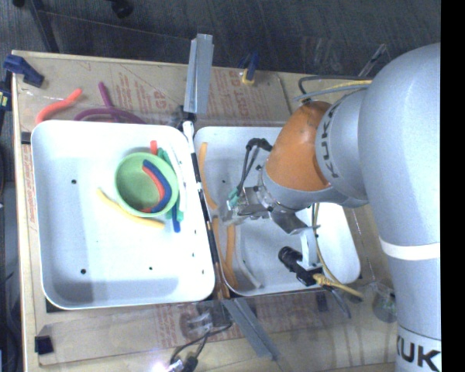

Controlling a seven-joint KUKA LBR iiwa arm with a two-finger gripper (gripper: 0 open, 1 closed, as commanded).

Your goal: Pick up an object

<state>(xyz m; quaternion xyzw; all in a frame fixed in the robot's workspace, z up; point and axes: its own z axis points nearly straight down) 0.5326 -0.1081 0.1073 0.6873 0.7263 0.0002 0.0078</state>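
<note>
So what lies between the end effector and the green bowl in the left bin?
In the camera view, the two bins' adjoining rims lie between the end effector and the green bowl, plus a green stick beside the bowl.

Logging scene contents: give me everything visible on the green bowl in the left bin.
The green bowl is round, shallow, and looks like matte plastic. It sits upright, mouth up, slightly above centre in the left bin. Curved red and blue strips lie inside it. A yellow strip pokes out along its lower left edge, and green and blue pieces lie against its right side. The hand is over the right bin, apart from it.
</note>
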